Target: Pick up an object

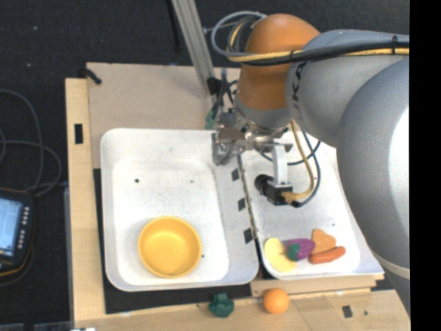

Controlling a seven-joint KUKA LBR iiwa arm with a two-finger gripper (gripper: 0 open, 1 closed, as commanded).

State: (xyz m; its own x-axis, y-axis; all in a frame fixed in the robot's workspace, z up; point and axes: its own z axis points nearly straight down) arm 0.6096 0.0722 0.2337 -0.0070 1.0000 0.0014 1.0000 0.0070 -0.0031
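Observation:
My gripper [238,145] hangs under the orange wrist band, over the divide between the two white bins near their far end. Nothing shows held in it. The left bin [124,164] holds a yellow bowl [169,246] at its near end. At the near end of the right bin [344,216] lies a cluster: a pale yellow piece [274,254], a purple and green toy [298,249], an orange wedge [322,239] and a red-orange carrot shape [328,256]. The big grey arm hides much of the right bin.
An orange ball [275,301] and a small green object [221,305] lie on the bench in front of the bins. A metal post [191,29] slants up behind the bins. A black cable end [272,189] dangles over the right bin. A handheld screen [10,233] sits far left.

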